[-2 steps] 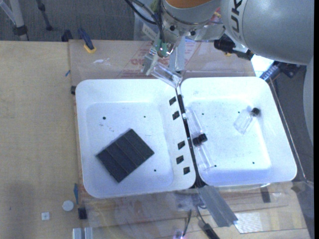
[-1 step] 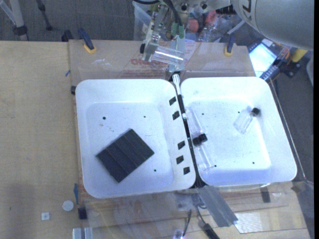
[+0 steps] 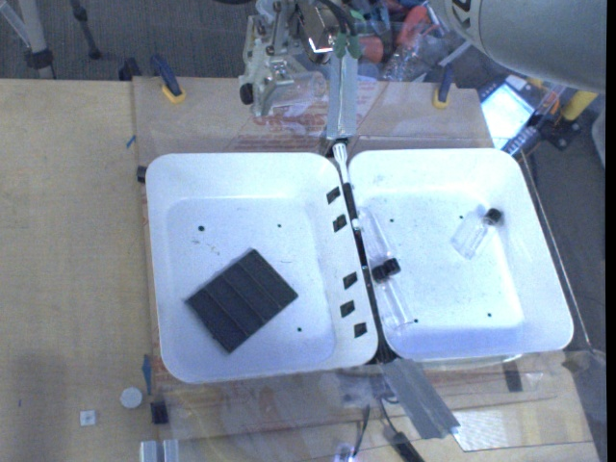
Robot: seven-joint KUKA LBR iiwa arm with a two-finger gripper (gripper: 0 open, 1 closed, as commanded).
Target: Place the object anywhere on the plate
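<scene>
A dark grey ribbed square plate lies flat in the left bin, turned diagonally toward its front. In the right bin, a small clear bottle with a black cap lies on its side at the back right. A second clear bottle with a black cap lies along the bin's left wall. My gripper hangs high beyond the back edge of the left bin, far from the plate and both bottles. I see nothing held in it.
The grey arm crosses the top right corner. A metal divider with black tabs runs between the bins. Clamps, cables and coloured clutter sit behind the bins. Small loose parts lie on the wooden bench at the front left.
</scene>
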